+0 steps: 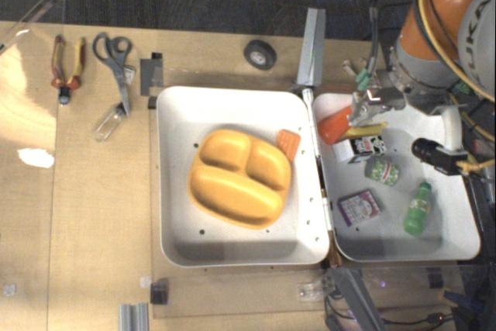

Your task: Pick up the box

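A small black and white box (366, 145) with a yellow edge lies in the upper left part of the right bin (457, 244). My gripper (367, 114) hangs right above its far end, close to it or touching it. A flat purple box (359, 207) rests lower in the same bin, apart from the gripper. An orange-red object (335, 125) sits just left of the gripper, against the bin's left wall.
A green can (383, 170) and a green bottle (417, 209) also lie in the right bin. The left bin (174, 244) holds a big yellow loaf-shaped object (240, 176) and a small orange piece (288, 142). Scissors (116, 66), pliers (66, 66) and a tape roll (260, 54) lie on the bench.
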You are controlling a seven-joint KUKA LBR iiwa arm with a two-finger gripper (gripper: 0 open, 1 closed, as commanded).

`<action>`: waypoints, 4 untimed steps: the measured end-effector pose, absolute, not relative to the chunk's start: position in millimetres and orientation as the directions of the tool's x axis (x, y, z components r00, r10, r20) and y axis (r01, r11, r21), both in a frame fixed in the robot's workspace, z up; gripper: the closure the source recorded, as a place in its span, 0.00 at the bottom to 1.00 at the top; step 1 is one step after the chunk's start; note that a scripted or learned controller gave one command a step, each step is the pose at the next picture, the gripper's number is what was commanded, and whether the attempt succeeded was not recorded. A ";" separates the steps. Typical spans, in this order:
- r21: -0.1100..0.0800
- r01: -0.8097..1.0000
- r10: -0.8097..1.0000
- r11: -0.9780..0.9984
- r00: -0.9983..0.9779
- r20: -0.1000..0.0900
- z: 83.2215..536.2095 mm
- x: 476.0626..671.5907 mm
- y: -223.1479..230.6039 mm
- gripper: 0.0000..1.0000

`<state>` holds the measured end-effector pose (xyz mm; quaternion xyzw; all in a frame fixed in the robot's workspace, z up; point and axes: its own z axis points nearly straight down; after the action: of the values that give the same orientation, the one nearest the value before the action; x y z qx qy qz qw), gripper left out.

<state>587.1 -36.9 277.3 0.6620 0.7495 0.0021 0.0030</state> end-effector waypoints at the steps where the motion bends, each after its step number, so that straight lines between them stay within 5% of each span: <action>1: 0.007 0.992 0.992 0.123 -0.123 -0.002 276.9 587.0 -36.9 0.00; 2: 0.003 1.000 1.000 0.026 -0.026 -0.001 188.1 528.3 -86.1 0.00; 3: 0.014 0.996 0.996 0.085 -0.085 -0.002 89.4 498.5 -95.7 0.00; 4: 0.021 0.996 0.996 0.087 -0.087 -0.004 100.1 501.2 -95.3 1.00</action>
<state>501.2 -95.3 100.1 0.6755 0.7373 0.0065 0.0084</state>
